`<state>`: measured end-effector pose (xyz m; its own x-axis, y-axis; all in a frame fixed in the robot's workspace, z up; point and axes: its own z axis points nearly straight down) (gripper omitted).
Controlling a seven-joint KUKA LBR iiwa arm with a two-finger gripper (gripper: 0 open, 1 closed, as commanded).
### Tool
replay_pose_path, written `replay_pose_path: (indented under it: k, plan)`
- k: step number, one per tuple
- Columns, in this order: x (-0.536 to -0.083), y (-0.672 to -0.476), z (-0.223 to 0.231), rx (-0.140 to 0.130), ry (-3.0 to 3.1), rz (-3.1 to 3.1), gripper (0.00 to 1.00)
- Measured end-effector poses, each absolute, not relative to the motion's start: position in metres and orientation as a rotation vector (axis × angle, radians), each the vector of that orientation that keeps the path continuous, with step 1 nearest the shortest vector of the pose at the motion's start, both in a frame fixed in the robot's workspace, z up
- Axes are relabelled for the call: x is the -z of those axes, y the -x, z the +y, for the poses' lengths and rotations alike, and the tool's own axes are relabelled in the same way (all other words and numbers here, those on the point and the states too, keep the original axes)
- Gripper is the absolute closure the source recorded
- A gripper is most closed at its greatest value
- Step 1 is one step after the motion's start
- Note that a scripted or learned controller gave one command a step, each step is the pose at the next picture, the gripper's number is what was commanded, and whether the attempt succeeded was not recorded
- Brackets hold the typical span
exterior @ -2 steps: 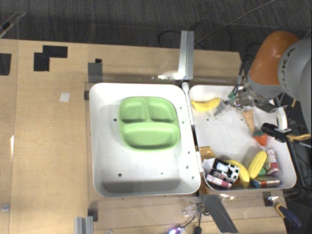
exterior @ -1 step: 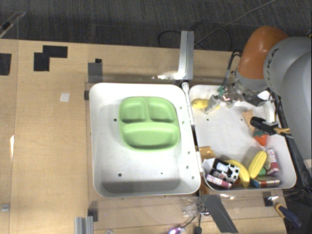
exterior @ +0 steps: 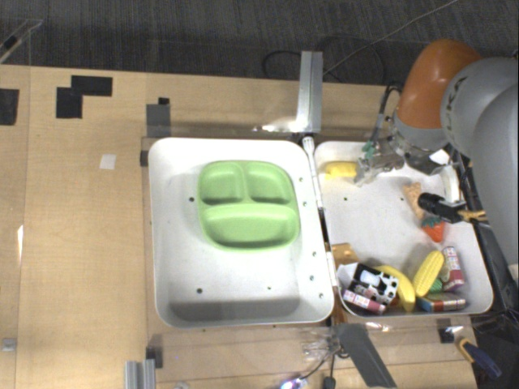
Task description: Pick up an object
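Yellow object (exterior: 340, 169) just left of end effector (exterior: 371, 166), finger state unclear, right bin (exterior: 369, 225)

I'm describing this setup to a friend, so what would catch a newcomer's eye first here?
First, the green tray, with three compartments, in the middle of the left bin. Next, the grey arm with its orange band at upper right, its gripper low over the right bin beside a small yellow piece. Last, the bright toy clutter along that bin's near edge, including a corn cob.
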<state>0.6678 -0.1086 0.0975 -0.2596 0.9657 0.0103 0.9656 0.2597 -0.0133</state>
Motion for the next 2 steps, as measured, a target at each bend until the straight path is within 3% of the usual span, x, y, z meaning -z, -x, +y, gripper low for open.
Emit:
replay_pose_path:
  k: [1,2]
  plan:
    - [-0.187,-0.67,-0.035,0.009,2.105,-2.339,1.0]
    - [-0.192,-0.67,0.006,0.006,2.46,-1.957,1.0]
